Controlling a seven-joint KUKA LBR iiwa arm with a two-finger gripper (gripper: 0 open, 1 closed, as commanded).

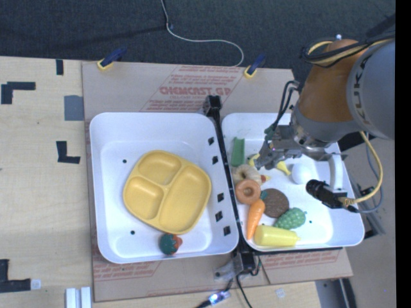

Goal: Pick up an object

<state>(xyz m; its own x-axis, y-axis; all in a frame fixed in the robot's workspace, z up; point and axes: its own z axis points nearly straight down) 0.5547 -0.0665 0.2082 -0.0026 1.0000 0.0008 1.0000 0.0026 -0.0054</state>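
Camera view: hand (270, 156) over right bin (347, 236), grip state unclear; glossy ring doughnut (247, 191), tapered carrot (255, 218).

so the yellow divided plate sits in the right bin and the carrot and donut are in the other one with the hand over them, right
Not quite. The camera view shows the yellow divided plate in the left bin, not the right. The carrot and donut lie in the right bin, with the hand over that bin.

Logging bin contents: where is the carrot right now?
The carrot lies in the right bin, near its left wall, just below the doughnut and left of the brown cookie.
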